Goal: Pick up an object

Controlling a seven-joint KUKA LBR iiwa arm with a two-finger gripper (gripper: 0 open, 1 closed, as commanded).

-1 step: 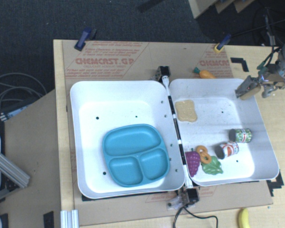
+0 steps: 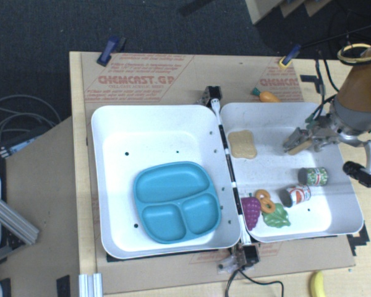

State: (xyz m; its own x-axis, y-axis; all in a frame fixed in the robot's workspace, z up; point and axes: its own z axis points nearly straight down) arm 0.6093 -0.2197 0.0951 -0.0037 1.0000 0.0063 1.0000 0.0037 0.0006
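My gripper [image 2: 292,145] hovers over the upper middle of the right bin [image 2: 269,112], fingers pointing left. They stand open with nothing between them. A tan bread slice [image 2: 242,144] lies to its left, near the divider. Below the gripper lie a green can [image 2: 314,176] and a red can [image 2: 298,194] on their sides. Purple grapes [image 2: 251,210], an orange ring [image 2: 263,200] and a green leafy toy [image 2: 276,217] cluster at the bin's front left.
The left bin [image 2: 111,125] holds a blue divided plate [image 2: 176,200]. An orange carrot toy [image 2: 267,95] lies on the board behind the right bin. A yellow piece [image 2: 317,284] sits at the bench's front right. Cables hang near the arm [image 2: 357,91].
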